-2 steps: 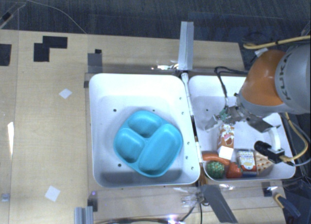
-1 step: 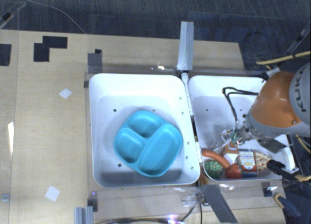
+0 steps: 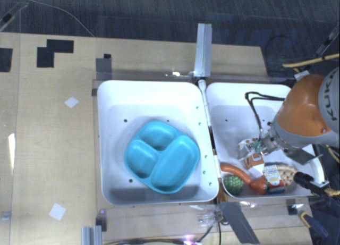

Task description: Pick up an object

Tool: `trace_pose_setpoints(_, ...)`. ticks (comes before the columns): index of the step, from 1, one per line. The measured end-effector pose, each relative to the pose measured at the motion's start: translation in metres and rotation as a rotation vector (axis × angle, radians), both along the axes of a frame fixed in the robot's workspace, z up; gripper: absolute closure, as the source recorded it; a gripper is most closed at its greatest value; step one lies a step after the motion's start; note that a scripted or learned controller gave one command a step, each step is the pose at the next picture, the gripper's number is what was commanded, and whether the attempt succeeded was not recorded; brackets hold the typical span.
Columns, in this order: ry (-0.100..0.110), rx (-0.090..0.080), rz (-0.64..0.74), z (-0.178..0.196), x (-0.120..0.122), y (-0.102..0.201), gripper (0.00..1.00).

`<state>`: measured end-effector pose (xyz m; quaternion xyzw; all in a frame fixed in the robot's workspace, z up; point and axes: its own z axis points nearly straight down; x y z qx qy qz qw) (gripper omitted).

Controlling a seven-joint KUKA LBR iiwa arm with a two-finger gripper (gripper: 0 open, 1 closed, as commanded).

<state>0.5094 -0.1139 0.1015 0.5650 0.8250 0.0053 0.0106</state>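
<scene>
From my feed I see a pale wooden bench (image 3: 48, 148) under dark carpet at the top, with two white bins side by side. The things I could pick sit crowded in the near corner of the right bin (image 3: 234, 106): a green ball-like item (image 3: 233, 184), an orange-red carrot-shaped piece (image 3: 240, 172) just beside it, and a small printed packet (image 3: 272, 175) touching a tan waffle-patterned piece (image 3: 286, 175). The gripper (image 3: 256, 150) hangs right over this cluster, its tip among small cluttered parts; I cannot tell how its pincer stands or whether anything sits in it. The arm's orange band (image 3: 303, 108) covers the bin's right side. The left bin (image 3: 122, 106) holds a blue divided dish (image 3: 162, 156).
</scene>
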Motion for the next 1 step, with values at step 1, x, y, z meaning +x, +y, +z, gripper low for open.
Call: trace_pose_setpoints(1, 0.017, 0.004, -0.098, 0.1667, -0.0097, 0.0739, 1.00)
